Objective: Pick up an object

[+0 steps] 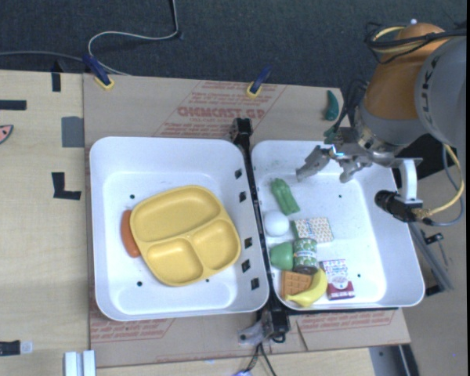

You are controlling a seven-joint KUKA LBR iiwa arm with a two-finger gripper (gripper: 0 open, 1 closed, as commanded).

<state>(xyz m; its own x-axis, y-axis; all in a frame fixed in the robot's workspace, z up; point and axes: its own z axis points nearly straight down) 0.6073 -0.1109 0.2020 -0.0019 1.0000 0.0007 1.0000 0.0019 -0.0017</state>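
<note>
Cardboard sheeting [219, 112] covers the table under two shallow white bins set side by side, their inner rims touching along a black clamp strip. The left white bin [110, 233] holds a yellow three-compartment plastic tray [185, 233], with an orange-red piece [129, 233] tucked just under the tray's left edge; bare floor runs around the tray on all sides. In the right white bin [392, 265], the objects crowd the left wall: a green oblong block [283, 196], a white egg-shaped ball [276, 225], a patterned small box [312, 228], a green round item [282, 254], a yellow banana [309, 289] and a red-and-white carton [338, 279]. The bin's right half is open. The pincer [330, 165] hangs over the upper middle of this bin, fingers spread apart and grasping nothing, well apart from the cluster.
</note>
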